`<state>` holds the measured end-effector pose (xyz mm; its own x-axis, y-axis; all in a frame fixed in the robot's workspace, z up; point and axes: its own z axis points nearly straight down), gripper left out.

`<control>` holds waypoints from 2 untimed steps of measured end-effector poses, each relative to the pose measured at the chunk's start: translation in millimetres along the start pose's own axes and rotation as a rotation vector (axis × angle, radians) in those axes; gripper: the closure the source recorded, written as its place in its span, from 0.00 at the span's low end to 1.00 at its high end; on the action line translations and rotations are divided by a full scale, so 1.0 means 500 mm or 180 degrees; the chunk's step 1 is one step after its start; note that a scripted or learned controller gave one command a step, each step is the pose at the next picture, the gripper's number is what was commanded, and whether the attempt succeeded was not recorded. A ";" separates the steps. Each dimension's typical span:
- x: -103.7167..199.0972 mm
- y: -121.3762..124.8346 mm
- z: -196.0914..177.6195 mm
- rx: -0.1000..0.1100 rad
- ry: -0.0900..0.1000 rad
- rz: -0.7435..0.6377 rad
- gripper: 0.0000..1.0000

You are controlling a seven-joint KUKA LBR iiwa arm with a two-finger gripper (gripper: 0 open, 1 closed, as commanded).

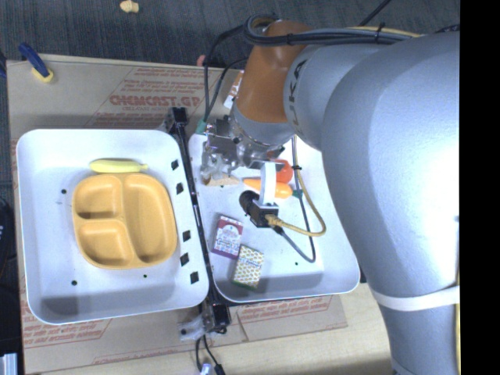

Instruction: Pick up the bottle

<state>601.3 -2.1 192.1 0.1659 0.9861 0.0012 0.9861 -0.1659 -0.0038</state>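
An orange object (284, 173), possibly the bottle, lies in the right bin (337, 266), partly hidden behind the wrist's pale bracket. My gripper (214, 162) reaches down into the upper left of that bin, just left of the orange object. A small tan thing (222, 180) shows right below the gripper; whether it is touched I cannot tell.
A maroon box (228, 237) and a green-yellow patterned box (248, 266) lie in the front of the right bin. The left bin (39, 209) holds a yellow divided plate (123, 219) and a yellow banana-like thing (117, 165). The large grey arm covers the right side.
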 end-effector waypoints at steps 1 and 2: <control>-0.069 -0.108 -0.146 0.0000 -0.0007 0.0511 1.00; -0.134 -0.219 -0.095 0.0006 -0.0004 -0.0355 1.00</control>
<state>482.5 -49.9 239.7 0.0552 0.9985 0.0004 0.9985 -0.0552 -0.0054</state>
